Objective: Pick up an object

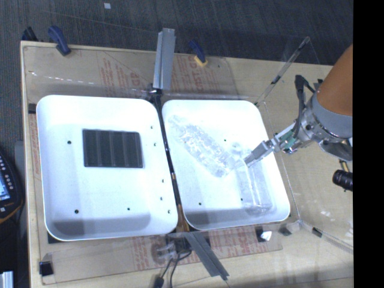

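A clear plastic bottle lies flat in the right white bin, not yet lifted, while the end effector hangs low just beside its right end, too slim and blurred to tell whether spread or pressed together.

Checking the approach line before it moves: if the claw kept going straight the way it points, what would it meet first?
Probably the clear crinkled plastic bottle lying in the right white bin; the claw points left toward it, though depth is unclear.

Claw beside clear bottle in right bin
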### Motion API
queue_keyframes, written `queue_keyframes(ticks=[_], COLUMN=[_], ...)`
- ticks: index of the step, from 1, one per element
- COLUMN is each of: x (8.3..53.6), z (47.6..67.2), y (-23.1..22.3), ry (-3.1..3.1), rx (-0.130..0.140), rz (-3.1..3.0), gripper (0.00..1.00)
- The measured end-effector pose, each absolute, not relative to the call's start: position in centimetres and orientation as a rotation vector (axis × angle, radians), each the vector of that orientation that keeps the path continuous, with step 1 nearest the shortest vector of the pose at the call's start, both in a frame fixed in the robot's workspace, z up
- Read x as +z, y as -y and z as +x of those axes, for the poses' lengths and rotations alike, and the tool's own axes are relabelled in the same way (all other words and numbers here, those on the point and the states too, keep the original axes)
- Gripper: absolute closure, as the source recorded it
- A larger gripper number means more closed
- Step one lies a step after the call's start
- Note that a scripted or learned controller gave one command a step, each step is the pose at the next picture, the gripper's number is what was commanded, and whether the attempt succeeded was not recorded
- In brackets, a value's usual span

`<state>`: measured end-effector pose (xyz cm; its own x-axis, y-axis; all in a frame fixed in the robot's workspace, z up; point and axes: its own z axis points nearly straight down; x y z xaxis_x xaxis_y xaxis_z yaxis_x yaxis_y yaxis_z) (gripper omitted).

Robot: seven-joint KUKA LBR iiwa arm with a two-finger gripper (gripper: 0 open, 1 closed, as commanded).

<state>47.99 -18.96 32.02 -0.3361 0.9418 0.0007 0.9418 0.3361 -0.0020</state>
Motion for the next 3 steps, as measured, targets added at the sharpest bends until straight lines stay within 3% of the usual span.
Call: queue_keyframes(ticks=[1,2,3], x=[41.9,43.0,38.1], z=[49.8,49.9,50.9], y=[21.1,21.1,11.5], ry=[2.498,2.503,2.389], rx=[-0.001,-0.001,0.003], rz=[-1.912,-1.907,-2.04], gripper=[0.0,1.0,1.0])
